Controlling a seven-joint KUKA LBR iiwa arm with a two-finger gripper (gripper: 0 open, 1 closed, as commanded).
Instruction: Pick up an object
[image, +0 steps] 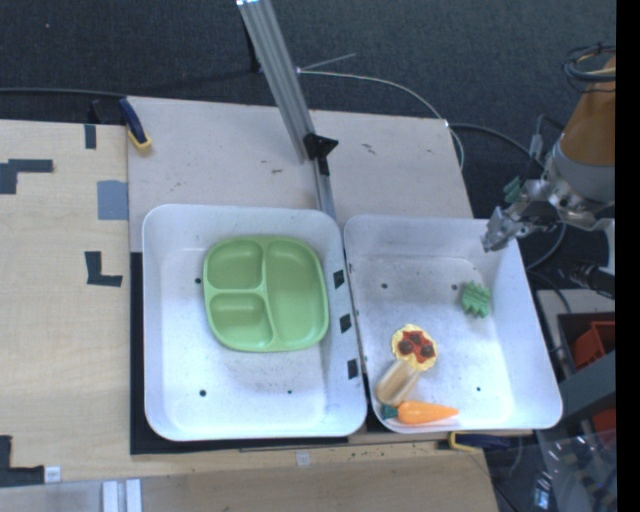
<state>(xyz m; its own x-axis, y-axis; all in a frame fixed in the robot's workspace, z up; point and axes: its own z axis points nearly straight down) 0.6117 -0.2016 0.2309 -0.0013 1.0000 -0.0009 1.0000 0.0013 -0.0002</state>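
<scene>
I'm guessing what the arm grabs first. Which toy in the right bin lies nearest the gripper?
The small green toy, alone in the upper right part of the right bin, below the gripper. The pizza slice, hot dog and carrot cluster farther away, lower down.

End effector (497, 237) over right bin (520, 300) rim; green toy (475, 299) near.

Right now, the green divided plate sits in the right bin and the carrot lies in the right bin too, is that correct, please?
Not quite: the camera view shows the green divided plate in the left bin. The carrot does lie in the right bin.
</scene>
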